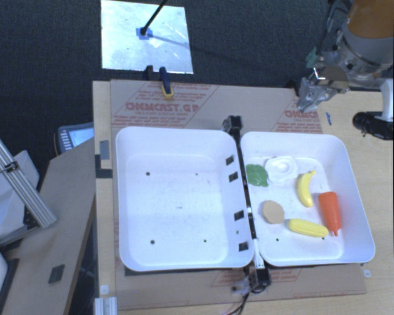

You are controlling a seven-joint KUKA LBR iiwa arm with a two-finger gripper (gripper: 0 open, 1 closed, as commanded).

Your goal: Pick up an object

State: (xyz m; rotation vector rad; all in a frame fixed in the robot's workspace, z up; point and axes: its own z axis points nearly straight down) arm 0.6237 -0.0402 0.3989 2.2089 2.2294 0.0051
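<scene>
Objs to pick all sit in the right bin [354, 184]: an orange carrot-like piece [330, 211] near the right wall, pointing roughly front to back; just left of it an upright-lying yellow banana [305, 188]; a 2nd yellow banana [308, 228] lying crosswise toward the front, its right end close to the carrot's lower tip; a tan round item [273, 211] left of that banana, near it but apart; a white fried-egg shape [281, 168] toward the back of the bin; and a green leafy piece [257, 175] touching or nearly touching the egg's left edge, close to the divider side. Left bin [123, 246] is beside it, the two meeting along a row of black clips [237, 197]. Both bins rest on a brown cardboard sheet [203, 101] w/ red print, on the worktop [74, 203]. The hand [311, 97] is up at the back right, over the cardboard behind the right bin, well apart from every obj; can't tell if its fingers are apart or together at this res. Grey arm w/ orange band [369, 18] enters from the top right corner. A yellow-and-blue clamp [166, 83] sits at the cardboard's back edge, w/ a shiny square plate [146, 37] behind it on the dark floor.
</scene>
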